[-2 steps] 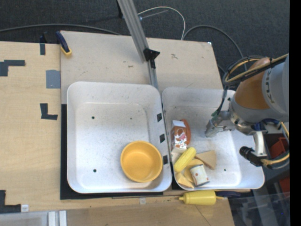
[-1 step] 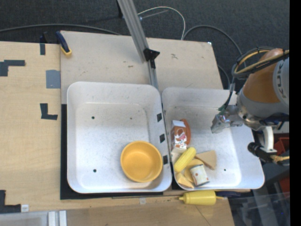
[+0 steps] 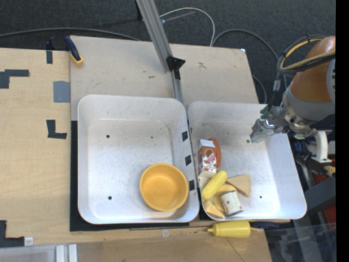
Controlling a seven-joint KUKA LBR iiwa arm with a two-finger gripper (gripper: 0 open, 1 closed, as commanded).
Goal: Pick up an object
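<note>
The gripper (image 3: 258,132) is hovering over the far right part of the right bin (image 3: 272,162), reaching in from the right, and whether its claw is open or closed cannot be told from this angle; nothing is showing in its grasp. The objects are sitting well apart from it, clustered in the near left corner of that bin. A yellow banana (image 3: 214,184) is lying with its long axis on a diagonal, one end pointing toward the far right and the other toward the near left. Just beyond it, an orange and white packet (image 3: 209,154) is lying with its long axis running near to far, close to the bin's left wall. A tan wedge (image 3: 240,184) is resting just right of the banana, and a small white-labelled can (image 3: 232,203) is sitting nearer the front rim. In the left bin (image 3: 109,146), a yellow bowl (image 3: 163,186) is standing upright near the front right corner. A yellow bottle (image 3: 231,230) is lying on the bench just outside the right bin's near rim, its long axis running left to right.
</note>
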